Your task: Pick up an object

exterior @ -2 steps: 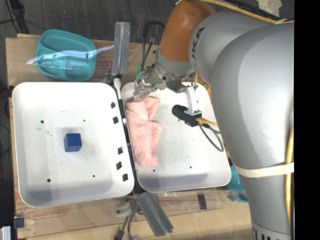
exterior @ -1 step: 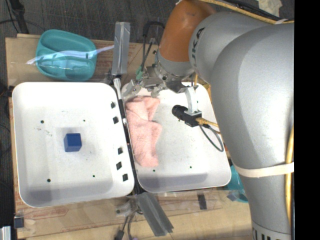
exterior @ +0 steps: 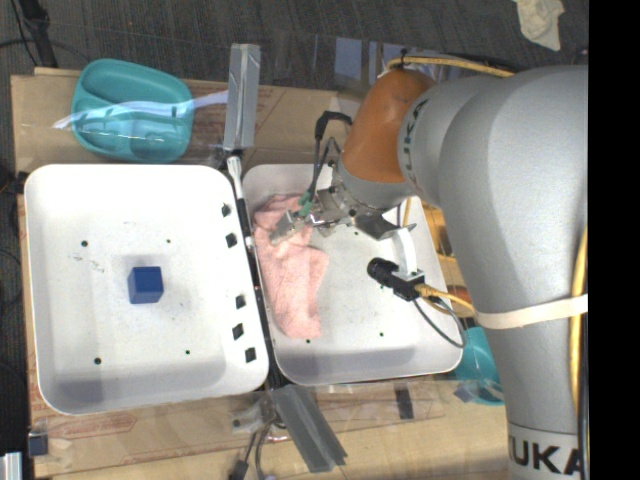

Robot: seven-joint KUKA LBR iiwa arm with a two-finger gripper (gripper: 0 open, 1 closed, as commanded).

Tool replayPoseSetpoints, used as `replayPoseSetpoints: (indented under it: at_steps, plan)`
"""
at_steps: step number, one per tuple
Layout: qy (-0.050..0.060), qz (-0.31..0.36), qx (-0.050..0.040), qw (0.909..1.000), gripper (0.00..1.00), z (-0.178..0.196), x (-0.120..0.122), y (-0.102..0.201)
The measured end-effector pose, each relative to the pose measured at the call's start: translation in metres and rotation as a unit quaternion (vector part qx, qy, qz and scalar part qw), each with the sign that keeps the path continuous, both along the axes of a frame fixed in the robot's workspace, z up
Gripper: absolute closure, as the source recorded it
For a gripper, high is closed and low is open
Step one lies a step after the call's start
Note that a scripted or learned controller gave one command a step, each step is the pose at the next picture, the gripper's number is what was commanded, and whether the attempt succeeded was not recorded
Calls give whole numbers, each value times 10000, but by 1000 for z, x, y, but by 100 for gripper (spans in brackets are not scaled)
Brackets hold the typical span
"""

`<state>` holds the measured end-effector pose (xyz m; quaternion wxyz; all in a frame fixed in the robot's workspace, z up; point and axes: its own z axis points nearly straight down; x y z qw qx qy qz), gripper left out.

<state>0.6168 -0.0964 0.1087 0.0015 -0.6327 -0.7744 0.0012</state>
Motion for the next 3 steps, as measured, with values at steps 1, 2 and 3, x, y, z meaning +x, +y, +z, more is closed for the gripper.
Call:
replayPoseSetpoints:
  at_steps: [1, 2, 3]
  plan:
    - [-11, 573, 5, 9984, 0, -17, -52, -16]
    - [-19, 595, 4, 9982, 100, -6, -51, -16]
    - [-16, -607, -1, 9982, 100, 83, -11, 66]
